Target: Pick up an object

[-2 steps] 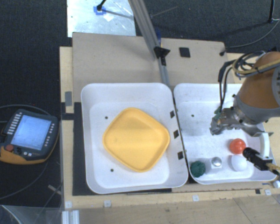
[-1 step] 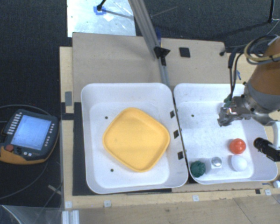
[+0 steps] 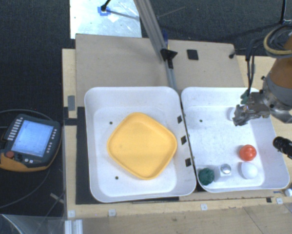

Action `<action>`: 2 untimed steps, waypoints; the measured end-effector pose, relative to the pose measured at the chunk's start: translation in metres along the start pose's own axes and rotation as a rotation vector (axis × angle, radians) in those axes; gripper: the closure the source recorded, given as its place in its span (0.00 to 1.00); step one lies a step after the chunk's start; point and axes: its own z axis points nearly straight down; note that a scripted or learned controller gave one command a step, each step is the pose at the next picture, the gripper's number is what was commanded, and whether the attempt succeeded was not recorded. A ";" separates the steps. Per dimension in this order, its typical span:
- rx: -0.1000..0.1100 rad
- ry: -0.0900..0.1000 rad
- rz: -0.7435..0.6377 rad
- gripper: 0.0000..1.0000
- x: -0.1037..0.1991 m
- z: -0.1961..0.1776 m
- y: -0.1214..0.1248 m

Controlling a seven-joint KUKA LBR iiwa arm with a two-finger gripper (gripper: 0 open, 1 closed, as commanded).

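1. Gripper [image 3: 241, 115] hangs over the upper part of the right bin [image 3: 282, 179], near its back wall. I cannot tell whether its fingers are apart or together; they read as a dark blur. Nothing visible between them.
2. Candidates, nearest the fingers first: orange ball [image 3: 247, 152], below the fingers and clear of them; white ball [image 3: 248, 170], just beyond it; small silver piece [image 3: 225, 169], beside the white ball; dark green object [image 3: 206, 175], farthest, at the bin's lower left corner against the wall.
3. Judgement: the orange ball is the best target, closest and with free space around it. Centre over it, descend straight, close across its widest part.
4. Orientation: both balls are round, no long axis, so wrist angle is free. Green object looks lumpy; axis unclear.
5. Far side: yellow plate [image 3: 142, 151] lies flat in the left bin [image 3: 94, 145], well apart from the fingers. Too wide and flat to grasp easily.
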 end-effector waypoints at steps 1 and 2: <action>0.004 0.002 -0.005 1.00 0.060 0.004 0.008; 0.004 0.001 -0.003 1.00 0.102 0.015 0.009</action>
